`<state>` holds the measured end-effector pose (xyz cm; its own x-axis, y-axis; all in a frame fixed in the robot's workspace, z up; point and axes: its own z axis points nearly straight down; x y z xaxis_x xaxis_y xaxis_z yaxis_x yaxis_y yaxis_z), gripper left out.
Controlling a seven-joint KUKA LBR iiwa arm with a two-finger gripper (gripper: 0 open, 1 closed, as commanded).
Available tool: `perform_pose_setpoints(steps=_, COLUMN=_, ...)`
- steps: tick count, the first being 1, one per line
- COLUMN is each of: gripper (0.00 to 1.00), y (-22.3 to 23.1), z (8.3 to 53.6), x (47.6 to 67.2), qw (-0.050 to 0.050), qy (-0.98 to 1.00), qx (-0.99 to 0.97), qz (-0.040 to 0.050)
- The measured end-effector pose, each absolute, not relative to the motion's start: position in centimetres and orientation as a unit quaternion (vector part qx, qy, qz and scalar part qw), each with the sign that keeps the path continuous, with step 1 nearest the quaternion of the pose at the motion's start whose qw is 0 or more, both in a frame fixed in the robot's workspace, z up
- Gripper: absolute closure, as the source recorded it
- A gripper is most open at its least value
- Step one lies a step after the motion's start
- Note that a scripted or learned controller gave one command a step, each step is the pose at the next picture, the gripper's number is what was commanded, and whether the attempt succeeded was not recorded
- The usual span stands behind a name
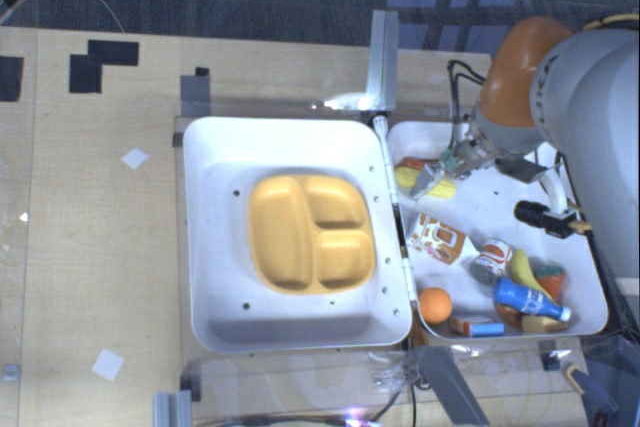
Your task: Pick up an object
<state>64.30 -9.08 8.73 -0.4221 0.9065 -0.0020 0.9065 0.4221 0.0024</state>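
My gripper (432,181) hangs low over the far left part of the right bin (600,315), reaching in from the right. Its tip sits right beside or on a yellow object (406,178), partly covering it, and I cannot see whether they touch. A small red item (412,162) lies just behind the yellow one. Further forward in the same bin lie a white and orange carton (440,240), a small can (489,261), a banana (526,269), a blue bottle (526,298) and an orange ball (434,304).
The left bin (215,315) holds a yellow divided tray (308,232). A black part (545,215) sticks out from the arm over the right bin's right side. A metal post (384,60) stands behind the wall between the bins.
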Motion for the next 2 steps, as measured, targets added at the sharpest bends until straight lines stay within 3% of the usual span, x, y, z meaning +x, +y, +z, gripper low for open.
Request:
perform_pose_setpoints(steps=1, gripper=1.0, y=-9.0, z=10.1, x=64.6, qw=0.007, qy=0.846, qx=0.533, qz=0.0022)
perform_pose_setpoints(steps=2, gripper=1.0, y=-2.5, z=18.7, x=66.2, qw=0.002, qy=0.723, qx=0.691, qz=0.0026)
